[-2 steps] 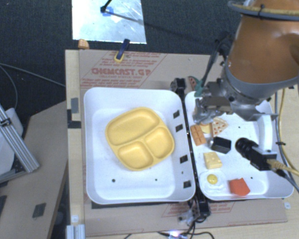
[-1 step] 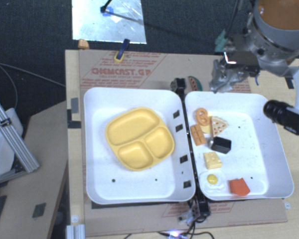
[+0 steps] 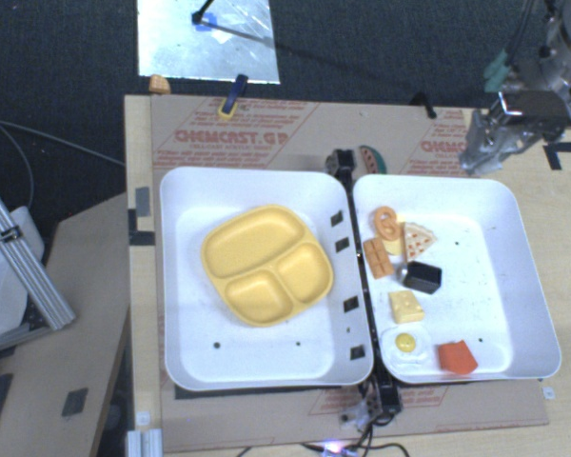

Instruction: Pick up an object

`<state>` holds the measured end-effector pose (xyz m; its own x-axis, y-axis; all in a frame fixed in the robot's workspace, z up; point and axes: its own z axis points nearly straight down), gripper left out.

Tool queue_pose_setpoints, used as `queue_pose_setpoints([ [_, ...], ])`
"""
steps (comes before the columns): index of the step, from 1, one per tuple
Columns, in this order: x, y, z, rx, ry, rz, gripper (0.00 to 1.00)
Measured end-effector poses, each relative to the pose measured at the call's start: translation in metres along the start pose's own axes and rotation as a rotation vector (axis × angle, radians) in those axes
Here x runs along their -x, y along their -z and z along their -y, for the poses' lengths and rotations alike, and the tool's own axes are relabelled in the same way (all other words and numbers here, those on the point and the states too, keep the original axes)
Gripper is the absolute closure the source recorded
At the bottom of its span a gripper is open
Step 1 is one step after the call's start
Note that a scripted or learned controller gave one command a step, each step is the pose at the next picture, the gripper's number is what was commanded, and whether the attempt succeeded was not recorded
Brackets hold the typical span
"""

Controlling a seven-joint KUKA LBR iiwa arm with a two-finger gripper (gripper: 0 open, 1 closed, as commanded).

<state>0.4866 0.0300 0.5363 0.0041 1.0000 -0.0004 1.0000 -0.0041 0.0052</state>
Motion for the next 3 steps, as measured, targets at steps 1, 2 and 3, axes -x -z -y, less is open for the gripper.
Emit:
queue_pose_setpoints([
  [1, -0.030, -0.001, 0.000, -0.002, 0.010, -0.002, 1.00],
  [2, 0.029, -0.001, 0.000, -0.002, 0.000, 0.001, 1.00],
  [3, -0.002, -0.001, -0.012, -0.001, 0.010, -0.001, 1.00],
])
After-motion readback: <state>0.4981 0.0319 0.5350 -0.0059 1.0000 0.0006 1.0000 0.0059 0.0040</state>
